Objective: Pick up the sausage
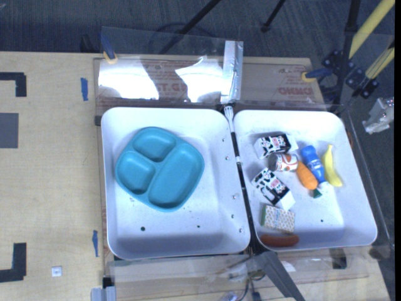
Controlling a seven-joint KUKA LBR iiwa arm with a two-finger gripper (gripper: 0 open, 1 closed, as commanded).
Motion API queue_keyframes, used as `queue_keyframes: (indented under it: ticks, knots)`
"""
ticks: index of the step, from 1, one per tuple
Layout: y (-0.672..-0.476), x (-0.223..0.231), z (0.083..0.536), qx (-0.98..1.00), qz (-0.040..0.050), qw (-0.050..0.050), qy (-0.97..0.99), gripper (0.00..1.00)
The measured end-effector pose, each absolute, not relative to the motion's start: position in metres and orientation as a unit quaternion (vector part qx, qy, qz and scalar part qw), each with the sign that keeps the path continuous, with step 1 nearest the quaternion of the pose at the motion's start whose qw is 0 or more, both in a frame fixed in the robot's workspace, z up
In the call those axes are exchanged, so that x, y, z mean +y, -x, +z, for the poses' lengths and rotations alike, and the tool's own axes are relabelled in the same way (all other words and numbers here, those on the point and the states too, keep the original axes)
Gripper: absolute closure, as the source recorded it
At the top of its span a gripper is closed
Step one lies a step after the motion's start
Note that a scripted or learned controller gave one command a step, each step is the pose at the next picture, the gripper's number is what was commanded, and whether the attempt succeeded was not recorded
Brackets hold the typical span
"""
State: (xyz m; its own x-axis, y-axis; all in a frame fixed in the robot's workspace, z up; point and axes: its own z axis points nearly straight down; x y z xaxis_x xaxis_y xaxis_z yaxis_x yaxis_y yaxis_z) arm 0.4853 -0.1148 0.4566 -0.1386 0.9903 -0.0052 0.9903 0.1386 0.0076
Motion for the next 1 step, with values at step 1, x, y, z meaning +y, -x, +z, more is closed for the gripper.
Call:
queue_keyframes:
  ticks: [1]
  knots:
    - [-0.4865, -0.1150, 0.4678, 0.755, 0.0023, 0.007, -0.656, 1.00]
